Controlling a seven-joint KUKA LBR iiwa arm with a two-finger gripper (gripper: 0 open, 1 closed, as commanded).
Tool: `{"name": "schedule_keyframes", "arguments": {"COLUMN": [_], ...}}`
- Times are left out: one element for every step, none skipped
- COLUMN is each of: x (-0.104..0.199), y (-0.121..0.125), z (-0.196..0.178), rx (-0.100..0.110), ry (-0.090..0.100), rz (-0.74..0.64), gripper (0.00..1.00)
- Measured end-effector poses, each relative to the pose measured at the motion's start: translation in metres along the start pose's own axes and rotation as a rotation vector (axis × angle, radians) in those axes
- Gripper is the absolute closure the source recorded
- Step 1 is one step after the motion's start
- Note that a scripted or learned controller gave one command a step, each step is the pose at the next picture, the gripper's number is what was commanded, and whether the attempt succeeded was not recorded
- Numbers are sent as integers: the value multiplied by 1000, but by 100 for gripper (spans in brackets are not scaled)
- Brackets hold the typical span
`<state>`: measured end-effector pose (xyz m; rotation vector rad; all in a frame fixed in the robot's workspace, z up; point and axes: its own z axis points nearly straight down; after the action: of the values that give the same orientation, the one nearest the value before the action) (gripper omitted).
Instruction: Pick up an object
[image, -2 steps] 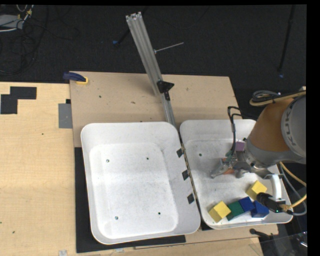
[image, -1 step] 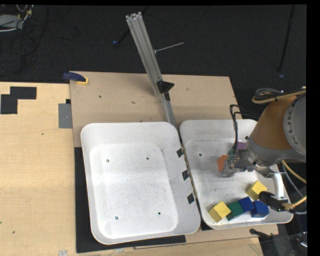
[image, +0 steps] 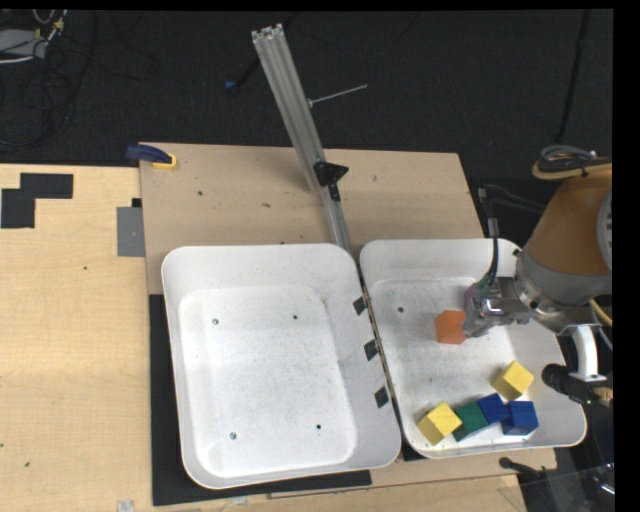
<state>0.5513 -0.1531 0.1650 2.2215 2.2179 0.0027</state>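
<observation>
Where tool hangs low over right bin | touching orange block at its left | finger state: cannot tell | other blocks nearer the front rim

An orange block sits in the right bin's middle, tilted slightly.

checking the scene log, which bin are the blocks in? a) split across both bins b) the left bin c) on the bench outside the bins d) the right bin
d: the orange block, the two yellow blocks, the green block and the blue blocks all lie in the right bin, with the end effector beside the orange one.
</observation>
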Motion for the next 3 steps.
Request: {"name": "schedule_keyframes", "arguments": {"x": [-2,-7,47], "y": [-3,5,-1], "z": [-43,-89,-94], "rx": [1,0,5], "ry": [0,0,3], "rz": [-2,-2,-6], "gripper": [100,100,100]}}
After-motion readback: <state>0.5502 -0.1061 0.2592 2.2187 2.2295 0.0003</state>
